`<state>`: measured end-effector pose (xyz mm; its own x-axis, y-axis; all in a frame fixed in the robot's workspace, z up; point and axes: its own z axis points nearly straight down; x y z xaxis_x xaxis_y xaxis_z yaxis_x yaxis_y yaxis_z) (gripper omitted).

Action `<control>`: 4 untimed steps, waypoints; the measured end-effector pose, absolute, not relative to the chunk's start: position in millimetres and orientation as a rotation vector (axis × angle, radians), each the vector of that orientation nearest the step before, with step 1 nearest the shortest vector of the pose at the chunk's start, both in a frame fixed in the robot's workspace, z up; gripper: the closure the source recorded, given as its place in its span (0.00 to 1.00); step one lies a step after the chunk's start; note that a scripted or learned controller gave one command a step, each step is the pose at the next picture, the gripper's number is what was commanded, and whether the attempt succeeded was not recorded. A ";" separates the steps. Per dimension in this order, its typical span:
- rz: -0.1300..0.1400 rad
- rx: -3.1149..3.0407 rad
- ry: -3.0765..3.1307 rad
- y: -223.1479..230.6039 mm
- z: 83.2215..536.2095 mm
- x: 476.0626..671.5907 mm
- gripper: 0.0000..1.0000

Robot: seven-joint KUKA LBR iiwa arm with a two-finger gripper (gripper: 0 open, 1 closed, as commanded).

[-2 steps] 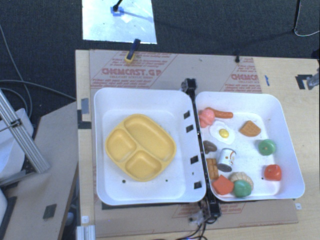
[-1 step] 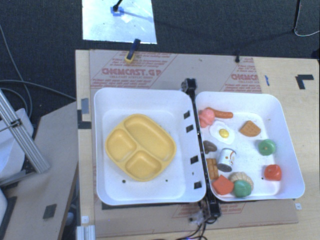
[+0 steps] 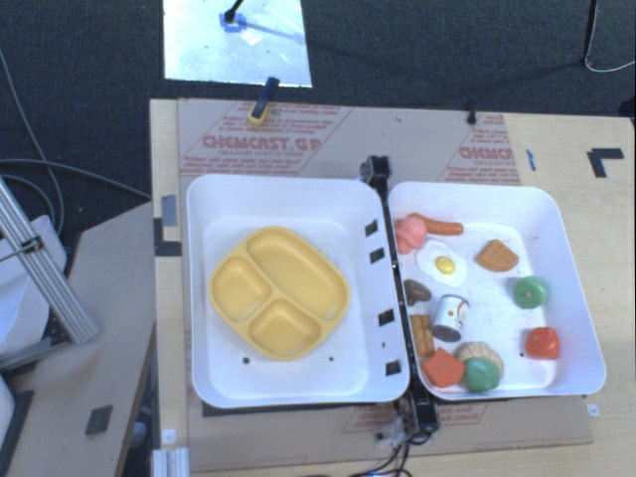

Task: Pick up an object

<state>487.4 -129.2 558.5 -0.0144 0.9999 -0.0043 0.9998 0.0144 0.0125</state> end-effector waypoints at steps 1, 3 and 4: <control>0.012 2.189 2.231 -129.5 569.8 487.7 1.00; 0.017 2.176 2.234 -130.4 592.5 488.2 1.00; 0.019 2.170 2.235 -130.9 603.9 488.4 1.00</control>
<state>488.4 -130.9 603.9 -0.0295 0.9995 -0.0106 0.9992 0.0298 0.0272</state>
